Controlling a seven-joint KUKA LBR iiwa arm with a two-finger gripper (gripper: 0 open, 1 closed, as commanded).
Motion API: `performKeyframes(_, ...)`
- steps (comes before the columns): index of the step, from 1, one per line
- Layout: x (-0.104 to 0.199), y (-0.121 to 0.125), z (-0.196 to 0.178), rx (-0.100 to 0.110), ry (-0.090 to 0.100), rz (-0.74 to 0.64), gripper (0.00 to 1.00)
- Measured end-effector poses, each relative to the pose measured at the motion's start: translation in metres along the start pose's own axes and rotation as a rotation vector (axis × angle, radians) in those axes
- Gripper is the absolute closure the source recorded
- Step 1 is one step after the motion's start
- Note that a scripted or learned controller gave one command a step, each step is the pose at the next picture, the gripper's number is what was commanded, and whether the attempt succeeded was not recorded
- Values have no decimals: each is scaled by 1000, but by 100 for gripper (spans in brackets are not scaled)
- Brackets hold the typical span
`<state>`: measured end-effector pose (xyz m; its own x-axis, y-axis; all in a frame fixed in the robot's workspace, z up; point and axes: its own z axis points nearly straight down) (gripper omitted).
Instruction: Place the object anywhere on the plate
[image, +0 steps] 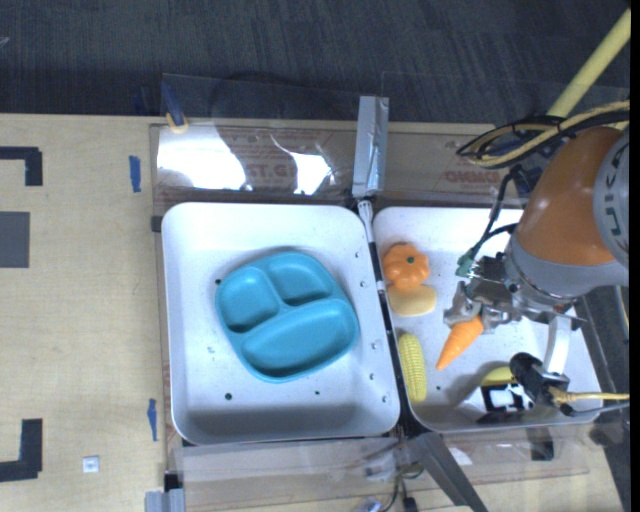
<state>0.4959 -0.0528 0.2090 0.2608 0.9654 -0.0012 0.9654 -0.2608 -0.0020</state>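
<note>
Plate: the blue plate (287, 315) lies in the left bin (190, 250), three compartments, nothing on it — so the placing is not yet done.
Carrot: the carrot (459, 342) is in the right bin (440, 222), tilted, its thick end up under my pincer and its point down toward the near left.
Pincer: my pincer (478, 312) is right at the carrot's thick end; whether the fingers are wide, narrow or closed on it I cannot tell from this angle, so I claim no hold.
Progress: early, I judge — at best the pick is under way. Left to do: get a sure hold, lift, carry left over the wall, set down on the plate.
Neighbours: a pumpkin (405, 266) sits far left in the right bin with a pale yellow piece (412, 300) just near of it; a corn cob (412, 364) lies along the left wall; a yellow and black thing (505, 385) lies near, right of the carrot.
In the way: the wall between the bins (378, 290) — and the corn and pumpkin stand beside it, so the carrot has to ride high enough to clear them.
</note>
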Motion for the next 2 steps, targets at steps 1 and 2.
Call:
performKeyframes(1,61,-34,25,2,2,-311,100)
performKeyframes(2,135,35,25,-1,1,-268,100)
